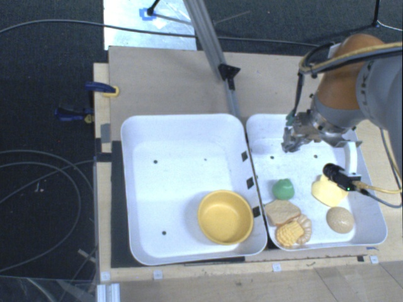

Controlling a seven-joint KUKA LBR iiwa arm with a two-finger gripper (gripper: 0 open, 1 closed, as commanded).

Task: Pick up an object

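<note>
Since the task names no particular object, the likeliest candidate is the small green ball (283, 189), which lies in the right bin (378, 231) just beside the divider with the left bin (135, 168). Measured from that ball, the slice of bread (281, 211) sits just below it and touches the corn cob (291, 233); the pale yellow wedge (327, 192) lies to its right, the tan round piece (340, 219) further down and right, and the yellow bowl (225, 216) down and left across the divider. The gripper (295, 138) hangs above the ball, near the bin's upper wall, well apart from it and holding nothing; how wide it stands I cannot tell. All look like light toy food, probably plastic or foam. The ball seems small, smooth and apt to roll, so a pinch straight down across its middle would suit best.
</note>
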